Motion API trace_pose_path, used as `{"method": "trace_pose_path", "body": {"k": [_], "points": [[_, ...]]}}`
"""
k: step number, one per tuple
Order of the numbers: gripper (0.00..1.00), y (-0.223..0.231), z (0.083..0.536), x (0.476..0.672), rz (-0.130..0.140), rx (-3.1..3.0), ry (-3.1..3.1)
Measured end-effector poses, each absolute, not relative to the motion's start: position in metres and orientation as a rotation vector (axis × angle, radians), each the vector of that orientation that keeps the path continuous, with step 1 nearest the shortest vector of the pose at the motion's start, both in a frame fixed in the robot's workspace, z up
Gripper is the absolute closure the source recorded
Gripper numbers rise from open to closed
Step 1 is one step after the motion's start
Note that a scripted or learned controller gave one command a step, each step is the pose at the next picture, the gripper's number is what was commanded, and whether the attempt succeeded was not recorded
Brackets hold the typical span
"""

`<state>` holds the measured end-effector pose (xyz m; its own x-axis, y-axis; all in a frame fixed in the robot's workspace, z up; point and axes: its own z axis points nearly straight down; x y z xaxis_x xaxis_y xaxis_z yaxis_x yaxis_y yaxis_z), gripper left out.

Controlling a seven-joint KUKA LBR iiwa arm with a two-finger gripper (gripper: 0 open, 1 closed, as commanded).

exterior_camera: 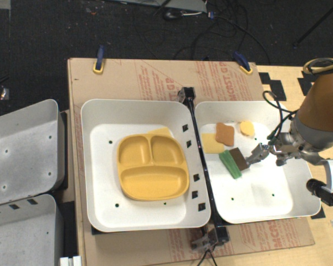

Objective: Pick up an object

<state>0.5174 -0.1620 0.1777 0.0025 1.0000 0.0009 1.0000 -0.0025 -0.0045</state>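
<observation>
In the right bin (277,204) lie several small objects. A pale yellow block (211,143) sits beside a brown piece (225,133). A small orange-yellow round piece (247,128) is behind them. A green block (230,164) lies slanted, with a dark brown block (239,159) against its right side. My gripper (254,155) reaches in from the right, low over the bin, its tip right at the dark brown block. The arm's wrist (291,146) and orange band (324,101) are at the right edge.
The left bin (100,204) holds a yellow divided tray (153,167). A black divider (196,148) runs between the bins. Both bins rest on a cardboard sheet (155,76) held by two clamps at the back. Cables hang near the arm.
</observation>
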Motion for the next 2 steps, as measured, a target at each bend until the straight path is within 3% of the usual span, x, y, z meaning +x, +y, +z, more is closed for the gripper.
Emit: {"method": "trace_pose_path", "body": {"k": [2], "points": [[0.0, -0.166, 0.092, 0.527, -0.001, -2.225, -2.218]]}}
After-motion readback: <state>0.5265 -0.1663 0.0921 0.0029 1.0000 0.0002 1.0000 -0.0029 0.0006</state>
